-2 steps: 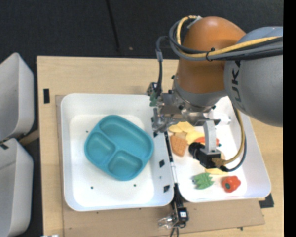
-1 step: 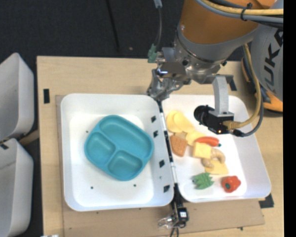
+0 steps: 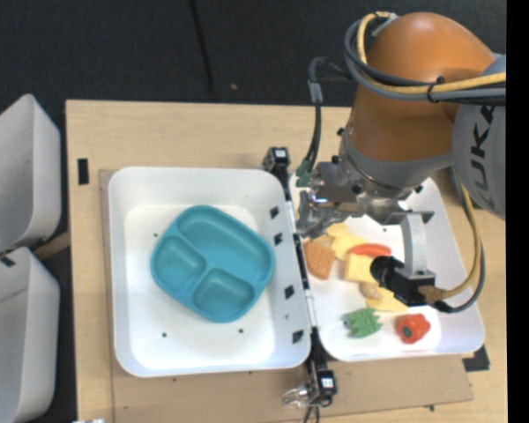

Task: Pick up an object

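Orange carrot piece [image 3: 370,251] lies lengthwise left-to-right, below the end effector [image 3: 322,203].

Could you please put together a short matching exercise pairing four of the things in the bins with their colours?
Things:
1. divided plate
2. item nearest the bin divider
3. small leafy item
4. round item at the right bin's near edge

Colours:
A. green
B. red
C. blue
D. orange-brown

Pairs: 1-C, 2-D, 3-A, 4-B
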### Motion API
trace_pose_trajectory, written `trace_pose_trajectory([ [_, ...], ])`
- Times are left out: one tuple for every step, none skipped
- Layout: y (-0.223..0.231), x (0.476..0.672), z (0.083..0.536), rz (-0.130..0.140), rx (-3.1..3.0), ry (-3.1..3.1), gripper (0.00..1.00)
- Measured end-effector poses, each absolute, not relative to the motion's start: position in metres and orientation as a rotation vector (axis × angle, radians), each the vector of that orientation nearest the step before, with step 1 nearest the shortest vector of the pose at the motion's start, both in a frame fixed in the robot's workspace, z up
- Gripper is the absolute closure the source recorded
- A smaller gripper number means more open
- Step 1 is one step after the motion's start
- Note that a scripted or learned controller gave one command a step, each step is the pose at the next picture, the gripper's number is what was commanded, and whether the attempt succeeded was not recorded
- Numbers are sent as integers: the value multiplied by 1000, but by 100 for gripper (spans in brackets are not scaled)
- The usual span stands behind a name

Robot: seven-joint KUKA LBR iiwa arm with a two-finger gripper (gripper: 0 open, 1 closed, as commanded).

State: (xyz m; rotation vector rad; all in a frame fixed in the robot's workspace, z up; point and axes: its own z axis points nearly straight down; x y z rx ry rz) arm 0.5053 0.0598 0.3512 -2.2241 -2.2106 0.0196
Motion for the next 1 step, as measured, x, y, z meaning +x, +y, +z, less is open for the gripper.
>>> trace_pose_trajectory([
  [119, 490, 371, 1, -2213, -2229, 100],
])
